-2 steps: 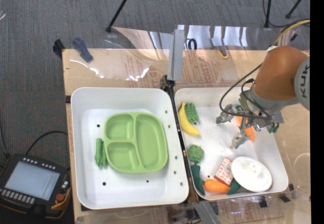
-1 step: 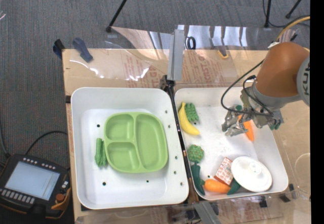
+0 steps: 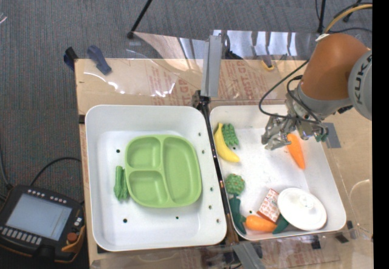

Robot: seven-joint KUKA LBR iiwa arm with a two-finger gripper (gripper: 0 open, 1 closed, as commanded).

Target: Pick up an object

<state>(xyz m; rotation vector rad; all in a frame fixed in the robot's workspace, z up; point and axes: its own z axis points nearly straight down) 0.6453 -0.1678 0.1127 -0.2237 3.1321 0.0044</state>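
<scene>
My gripper hangs low over the back of the right bin, under the orange wrist band. An orange carrot lies slanted just to its right, touching or nearly touching it; I cannot tell whether it is held. A yellow banana and a green ridged piece lie at the bin's left wall, a hand's width left of the gripper. Farther forward are a broccoli, a red and white box, a second carrot and a white round lid.
The left bin holds a green divided plate and a green pea pod beside it. A dark green piece lies at the right bin's front left. A grey post stands behind the bins.
</scene>
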